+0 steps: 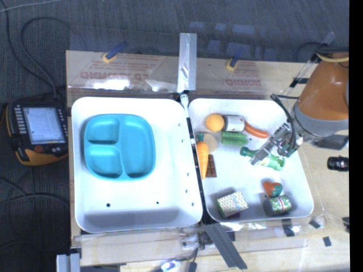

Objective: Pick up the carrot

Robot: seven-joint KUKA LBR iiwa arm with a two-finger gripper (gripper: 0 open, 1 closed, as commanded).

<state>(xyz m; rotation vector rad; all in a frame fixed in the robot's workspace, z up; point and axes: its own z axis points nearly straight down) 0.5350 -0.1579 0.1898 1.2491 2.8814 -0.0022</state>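
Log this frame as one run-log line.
task: pick up carrot | carrot: left edge of right bin, not grasped | claw: over right bin, apart from carrot | status: not yet picked

A pale wooden worktop (320, 81) stands on dark grey carpet (68, 10), with black cables (34, 35) and a handheld control pendant (37, 132) left of it.

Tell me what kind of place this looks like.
Probably a robotics lab: a robot arm reaches over two white bins holding toy food like a carrot, with a teach pendant on the carpet.
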